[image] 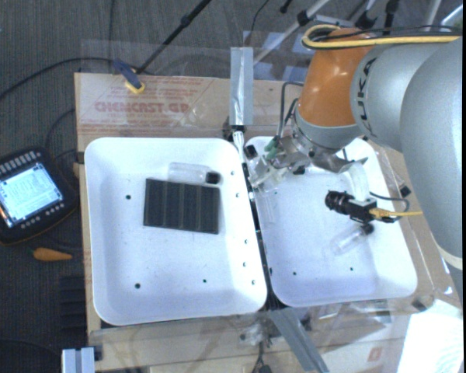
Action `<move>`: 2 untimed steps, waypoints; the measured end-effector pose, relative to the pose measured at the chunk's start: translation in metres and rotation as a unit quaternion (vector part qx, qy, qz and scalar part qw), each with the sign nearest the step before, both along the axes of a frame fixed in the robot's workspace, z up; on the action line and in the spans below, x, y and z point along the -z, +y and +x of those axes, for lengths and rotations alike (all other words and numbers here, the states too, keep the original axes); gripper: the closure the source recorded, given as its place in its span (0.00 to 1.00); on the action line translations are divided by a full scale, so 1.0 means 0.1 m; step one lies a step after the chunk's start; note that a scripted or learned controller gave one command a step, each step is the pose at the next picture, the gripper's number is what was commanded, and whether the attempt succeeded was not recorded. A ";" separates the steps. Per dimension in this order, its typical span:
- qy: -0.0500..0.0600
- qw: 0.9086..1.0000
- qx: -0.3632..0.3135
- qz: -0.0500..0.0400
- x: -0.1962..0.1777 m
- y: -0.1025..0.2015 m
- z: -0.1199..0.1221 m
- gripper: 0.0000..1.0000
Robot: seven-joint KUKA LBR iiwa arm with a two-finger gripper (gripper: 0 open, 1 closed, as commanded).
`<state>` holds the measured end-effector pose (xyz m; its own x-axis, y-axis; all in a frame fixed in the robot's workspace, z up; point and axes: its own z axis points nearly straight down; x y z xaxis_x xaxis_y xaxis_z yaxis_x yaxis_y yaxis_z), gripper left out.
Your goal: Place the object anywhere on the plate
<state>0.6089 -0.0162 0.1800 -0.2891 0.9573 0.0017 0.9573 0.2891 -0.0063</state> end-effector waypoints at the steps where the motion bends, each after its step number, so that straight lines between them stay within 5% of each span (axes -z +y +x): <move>1: 0.000 1.000 -0.016 0.000 -0.29 0.77 -0.04 1.00; 2: 0.000 0.985 -0.175 0.001 -0.56 1.26 -1.03 1.00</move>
<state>0.5064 0.1100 0.2362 -0.6008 0.7994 0.0033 0.7994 0.6008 -0.0056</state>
